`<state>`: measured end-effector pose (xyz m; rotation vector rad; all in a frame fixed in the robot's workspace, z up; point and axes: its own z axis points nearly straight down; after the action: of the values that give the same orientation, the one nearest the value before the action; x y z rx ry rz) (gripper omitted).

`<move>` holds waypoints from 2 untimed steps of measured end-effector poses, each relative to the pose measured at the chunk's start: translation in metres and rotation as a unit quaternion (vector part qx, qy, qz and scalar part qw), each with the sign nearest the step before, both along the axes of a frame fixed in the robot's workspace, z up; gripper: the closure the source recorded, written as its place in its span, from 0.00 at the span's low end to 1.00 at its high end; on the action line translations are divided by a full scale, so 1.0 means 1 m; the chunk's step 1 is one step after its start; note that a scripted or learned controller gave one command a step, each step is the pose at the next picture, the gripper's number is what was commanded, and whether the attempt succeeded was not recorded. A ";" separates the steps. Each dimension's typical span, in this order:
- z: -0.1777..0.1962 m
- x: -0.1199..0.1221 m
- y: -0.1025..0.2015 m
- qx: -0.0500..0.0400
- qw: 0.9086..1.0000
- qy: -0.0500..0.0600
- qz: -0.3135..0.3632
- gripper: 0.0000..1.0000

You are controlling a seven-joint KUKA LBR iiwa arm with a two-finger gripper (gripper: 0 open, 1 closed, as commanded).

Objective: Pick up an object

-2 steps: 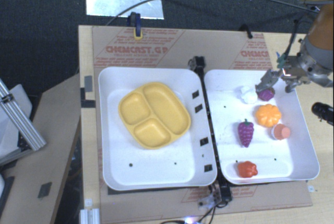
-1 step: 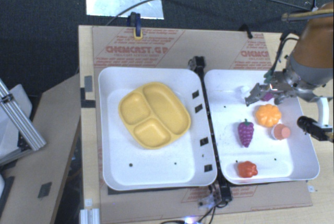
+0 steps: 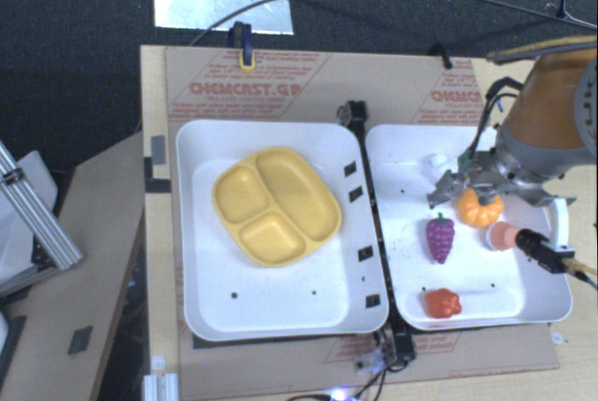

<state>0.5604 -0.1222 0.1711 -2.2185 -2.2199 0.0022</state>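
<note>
**Claw low over the orange toy in the right bin**

The claw [image 3: 465, 191] hangs low in the right bin [image 3: 486, 320], at the upper-left edge of an orange toy pumpkin [image 3: 480, 209]. Whether it is apart or together cannot be told from this angle, and nothing is visibly clamped in it. The pumpkin looks like the target. It lies on the bin floor with a pink toy [image 3: 502, 236] just beside it to the lower right and a bunch of purple toy grapes [image 3: 440, 238] near its lower left.

To do this well, the claw should probably centre over the pumpkin's widest part rather than its edge, since a round body may squirt out of an off-centre pinch. It should come straight down, clear of the pink toy. A red toy pepper [image 3: 443, 302] lies well apart.
</note>
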 end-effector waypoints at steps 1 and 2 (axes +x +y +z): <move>-0.060 -0.002 -0.007 0.000 1.000 0.000 0.000 0.00; -0.046 0.000 -0.007 -0.001 1.000 -0.003 0.000 1.00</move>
<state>0.5605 -0.1293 0.1254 -2.2227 -2.2245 -0.0024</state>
